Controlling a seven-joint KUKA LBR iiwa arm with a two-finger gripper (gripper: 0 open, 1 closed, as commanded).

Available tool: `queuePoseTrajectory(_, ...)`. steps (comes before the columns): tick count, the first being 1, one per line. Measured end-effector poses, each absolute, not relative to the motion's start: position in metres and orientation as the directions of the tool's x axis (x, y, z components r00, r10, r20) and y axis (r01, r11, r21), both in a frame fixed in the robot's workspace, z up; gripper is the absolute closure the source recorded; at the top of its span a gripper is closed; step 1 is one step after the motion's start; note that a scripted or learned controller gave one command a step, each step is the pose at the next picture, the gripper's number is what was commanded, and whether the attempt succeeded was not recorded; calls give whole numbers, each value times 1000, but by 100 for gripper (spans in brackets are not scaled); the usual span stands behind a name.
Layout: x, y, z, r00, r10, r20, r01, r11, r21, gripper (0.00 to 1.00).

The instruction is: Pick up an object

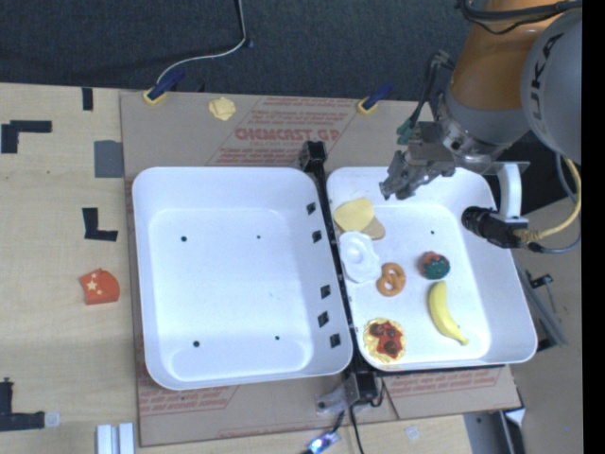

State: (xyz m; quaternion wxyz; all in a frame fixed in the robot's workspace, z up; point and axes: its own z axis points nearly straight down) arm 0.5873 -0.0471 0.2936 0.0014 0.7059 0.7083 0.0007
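Observation:
The right bin [473, 197] holds several toy foods: a yellow cheese-like piece [354, 214] over a tan slice, a white cup-shaped piece [356, 254], a pretzel [391, 279], a green and red piece [435, 266], a banana [444, 312] and a small pizza [384, 340]. My gripper [395, 188] hangs above the bin's far part, right of the yellow piece and apart from it. I see nothing between its fingers.
The left bin [227, 272] lies beside the right one, with a black divider [321, 244] between them. On the bench outside the bins lie a red piece [100, 287] at the left and a yellow piece [222, 109] at the back. A black fitting with a cable [496, 225] juts over the right bin's right side.

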Motion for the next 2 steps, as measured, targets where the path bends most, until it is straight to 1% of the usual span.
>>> queuePoseTrajectory(1, 577, 23, 381, -2, 1000, -1, 1000, 2, 0, 100)
queuePoseTrajectory(2, 540, 86, 396, -1, 1000, -1, 1000, 1, -3, 100)
